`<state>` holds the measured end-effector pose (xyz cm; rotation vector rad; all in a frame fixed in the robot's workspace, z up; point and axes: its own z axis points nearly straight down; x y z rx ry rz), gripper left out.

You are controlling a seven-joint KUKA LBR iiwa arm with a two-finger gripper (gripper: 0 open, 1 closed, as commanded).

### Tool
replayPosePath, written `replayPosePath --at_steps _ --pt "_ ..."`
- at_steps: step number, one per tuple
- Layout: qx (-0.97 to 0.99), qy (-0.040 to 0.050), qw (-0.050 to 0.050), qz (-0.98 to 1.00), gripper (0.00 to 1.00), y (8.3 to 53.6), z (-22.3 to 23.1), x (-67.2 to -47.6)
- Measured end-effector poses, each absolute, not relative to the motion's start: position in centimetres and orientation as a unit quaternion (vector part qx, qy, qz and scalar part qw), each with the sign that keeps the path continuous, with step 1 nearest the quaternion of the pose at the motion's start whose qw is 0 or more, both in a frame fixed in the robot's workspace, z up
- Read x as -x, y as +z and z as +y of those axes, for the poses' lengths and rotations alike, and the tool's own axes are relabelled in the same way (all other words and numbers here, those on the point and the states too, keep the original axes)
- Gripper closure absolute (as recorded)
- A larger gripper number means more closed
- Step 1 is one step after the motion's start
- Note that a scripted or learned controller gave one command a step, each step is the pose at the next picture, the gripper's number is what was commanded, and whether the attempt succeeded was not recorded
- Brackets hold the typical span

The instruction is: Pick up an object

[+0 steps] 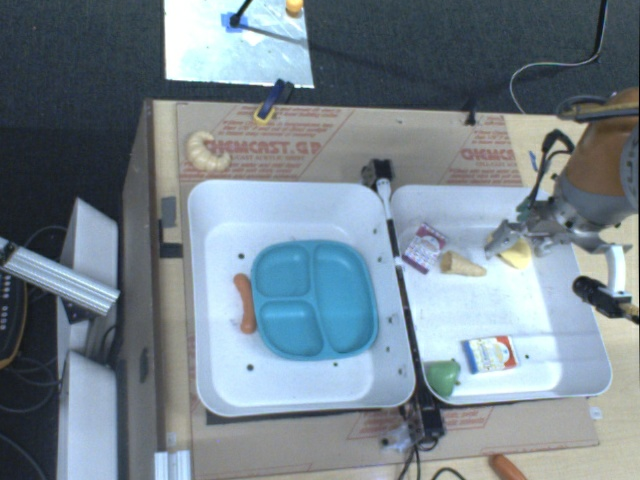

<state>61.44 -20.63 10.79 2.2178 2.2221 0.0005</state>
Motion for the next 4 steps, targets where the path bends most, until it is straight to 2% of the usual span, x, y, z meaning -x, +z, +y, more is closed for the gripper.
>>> replayPosePath --at_steps 1,2,4 --pt "-0.705 0.0017 0.001 0.709 0.0 8.9 -13.3 -65.9" --pt "-0.706 0.0003 0.001 0.708 0.0 8.5 -13.3 -63.1" --pt "-0.707 0.0002 0.001 0.708 0.0 8.5 -12.4 -62.3"
